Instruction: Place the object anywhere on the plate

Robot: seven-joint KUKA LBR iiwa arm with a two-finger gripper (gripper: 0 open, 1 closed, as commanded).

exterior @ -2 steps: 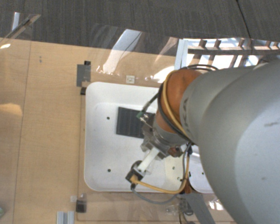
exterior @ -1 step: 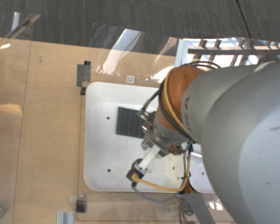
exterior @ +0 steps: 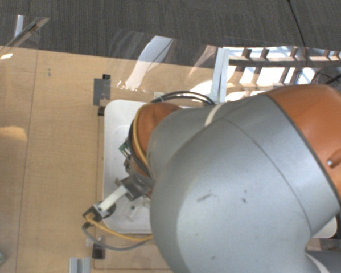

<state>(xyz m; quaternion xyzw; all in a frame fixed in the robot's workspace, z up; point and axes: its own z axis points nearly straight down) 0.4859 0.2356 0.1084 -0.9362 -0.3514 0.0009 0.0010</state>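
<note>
arm [exterior: 242,188] hogs most of the bin [exterior: 113,158], gripper [exterior: 130,191] near its left edge, can't tell finger state

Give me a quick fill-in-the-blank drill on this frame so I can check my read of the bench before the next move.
1. The arm reaches over a shallow bin whose colour is ____.
2. The band on the arm near the wrist is coloured ____.
3. The bench surface around the bin looks like light ____.
4. A yellow and a grey ____ loop out near the bin's lower left corner.

Missing words: white; orange; wood; cable
</note>
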